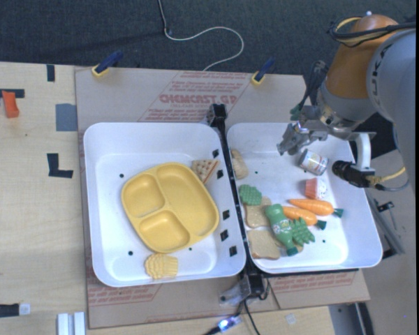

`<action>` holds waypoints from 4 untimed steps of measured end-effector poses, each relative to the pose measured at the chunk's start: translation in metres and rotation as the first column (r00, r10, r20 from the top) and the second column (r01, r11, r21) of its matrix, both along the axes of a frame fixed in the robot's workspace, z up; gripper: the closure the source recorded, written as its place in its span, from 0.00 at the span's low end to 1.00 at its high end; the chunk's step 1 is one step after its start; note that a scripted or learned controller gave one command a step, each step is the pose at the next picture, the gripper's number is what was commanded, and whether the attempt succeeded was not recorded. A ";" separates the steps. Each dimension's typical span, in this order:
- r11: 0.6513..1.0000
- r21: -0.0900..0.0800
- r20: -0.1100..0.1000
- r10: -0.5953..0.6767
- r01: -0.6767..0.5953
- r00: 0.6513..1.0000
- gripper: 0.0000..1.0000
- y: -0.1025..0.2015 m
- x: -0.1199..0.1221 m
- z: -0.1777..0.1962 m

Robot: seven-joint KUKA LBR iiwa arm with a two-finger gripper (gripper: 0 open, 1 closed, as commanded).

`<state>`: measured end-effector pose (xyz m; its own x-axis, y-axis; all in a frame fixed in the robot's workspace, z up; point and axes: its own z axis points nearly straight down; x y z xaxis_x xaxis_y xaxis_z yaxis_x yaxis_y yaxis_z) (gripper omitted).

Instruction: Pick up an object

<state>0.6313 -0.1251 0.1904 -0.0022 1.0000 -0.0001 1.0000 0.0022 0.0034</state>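
My gripper (290, 144) hangs over the back of the right bin (359, 257), just left of a small silver can (312, 162) lying on its side. Nothing shows between its fingers. Further forward in that bin lie two orange carrots (310, 206), a small red piece (311, 188), a green bottle (280, 226), green broccoli (250, 195), a toast slice (264, 244) and a pale cookie (238, 165). The left bin (98, 152) holds a yellow divided plate (169, 206), a cracker (204, 167) at its back right and a yellow corn piece (161, 264) in front.
The bins sit on a cardboard sheet (188, 96) held by blue and yellow clamps (107, 63). A black divider clip (217, 114) stands between the bins at the back. A white cable (195, 26) loops behind. The arm's grey body (377, 68) fills the upper right.
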 end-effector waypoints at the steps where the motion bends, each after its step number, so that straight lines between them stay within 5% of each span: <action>1: 1.000 0.000 0.000 -0.001 0.001 1.000 1.00 0.001 0.001 0.037; 4: 1.000 0.001 -0.003 0.002 -0.002 1.000 1.00 0.122 0.016 0.042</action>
<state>0.6472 -0.0031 0.2324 -0.0042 1.0000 0.0006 1.0000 0.0042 0.0000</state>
